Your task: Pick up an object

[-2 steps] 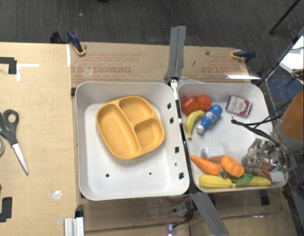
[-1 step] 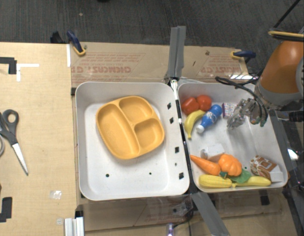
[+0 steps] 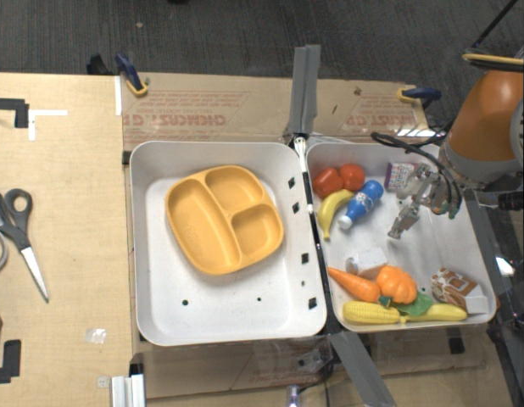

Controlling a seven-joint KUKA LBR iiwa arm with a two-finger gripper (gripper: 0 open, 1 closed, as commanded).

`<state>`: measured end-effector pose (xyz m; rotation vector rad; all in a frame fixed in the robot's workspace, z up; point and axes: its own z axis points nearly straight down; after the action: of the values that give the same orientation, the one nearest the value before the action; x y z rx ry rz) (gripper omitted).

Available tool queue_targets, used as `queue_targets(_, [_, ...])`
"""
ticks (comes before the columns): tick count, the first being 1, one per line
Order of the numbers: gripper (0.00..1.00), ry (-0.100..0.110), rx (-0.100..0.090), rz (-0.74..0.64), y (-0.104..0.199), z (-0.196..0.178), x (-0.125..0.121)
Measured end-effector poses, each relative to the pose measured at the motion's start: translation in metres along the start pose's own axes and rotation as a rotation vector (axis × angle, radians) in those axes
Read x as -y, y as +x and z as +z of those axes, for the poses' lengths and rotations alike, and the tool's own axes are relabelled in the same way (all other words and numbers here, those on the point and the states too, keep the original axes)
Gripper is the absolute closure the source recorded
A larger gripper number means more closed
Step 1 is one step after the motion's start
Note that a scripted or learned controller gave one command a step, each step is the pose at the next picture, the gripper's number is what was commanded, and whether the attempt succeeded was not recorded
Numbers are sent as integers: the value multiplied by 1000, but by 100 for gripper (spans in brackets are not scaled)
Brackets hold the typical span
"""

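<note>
The end effector (image 3: 404, 224) hangs empty, fingers apart; the blue bottle (image 3: 361, 204) looks light, slick, best pinched mid-body.

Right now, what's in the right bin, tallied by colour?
Red: 2, tomatoes
Yellow: 3, banana, corn, second banana
Orange: 2, carrot, pepper
Blue and white: 1, bottle
Purple: 1, small packet
Brown: 1, snack pack
Total: 10
</note>
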<state>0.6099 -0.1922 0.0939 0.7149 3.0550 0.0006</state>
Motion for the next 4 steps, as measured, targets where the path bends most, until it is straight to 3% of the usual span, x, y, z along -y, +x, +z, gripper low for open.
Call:
queue_targets(1, [0,0,2,121,-17,0,-54])
queue_targets(2, [0,1,-1,159,42,1,-42])
queue_targets(3, [0,12,-7,262,20,1,-90])
queue_targets(4, [0,4,0,346,0,1,-98])
